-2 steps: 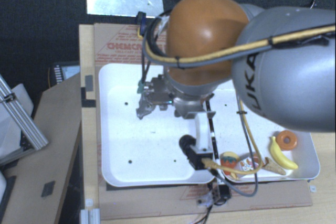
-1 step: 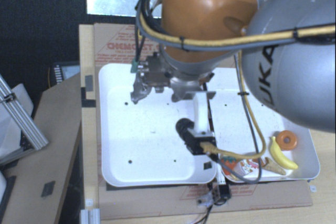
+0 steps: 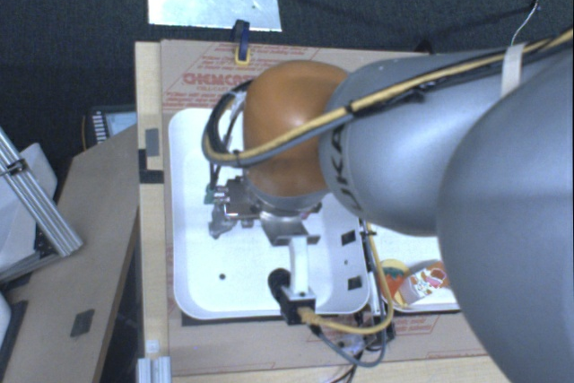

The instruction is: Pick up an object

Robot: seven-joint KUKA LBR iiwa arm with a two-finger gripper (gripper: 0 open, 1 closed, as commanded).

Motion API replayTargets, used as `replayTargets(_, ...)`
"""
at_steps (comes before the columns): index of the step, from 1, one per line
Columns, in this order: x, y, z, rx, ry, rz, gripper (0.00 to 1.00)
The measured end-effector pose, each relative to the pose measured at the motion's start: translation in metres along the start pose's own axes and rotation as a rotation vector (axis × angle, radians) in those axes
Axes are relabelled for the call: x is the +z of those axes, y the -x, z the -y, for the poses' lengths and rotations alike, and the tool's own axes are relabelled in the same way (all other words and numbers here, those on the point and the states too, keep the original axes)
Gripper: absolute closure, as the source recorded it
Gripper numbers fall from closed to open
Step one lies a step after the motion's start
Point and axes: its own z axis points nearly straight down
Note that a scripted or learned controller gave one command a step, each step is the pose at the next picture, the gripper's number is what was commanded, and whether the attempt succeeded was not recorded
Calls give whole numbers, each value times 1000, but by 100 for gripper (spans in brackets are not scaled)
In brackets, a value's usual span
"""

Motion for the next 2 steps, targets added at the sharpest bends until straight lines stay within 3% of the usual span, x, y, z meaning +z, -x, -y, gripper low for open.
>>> replayTargets(1, -177, 60, -2, 4, 33, -12, 0)
replayTargets(2, -227, 35, -103, -2, 22, -8, 0)
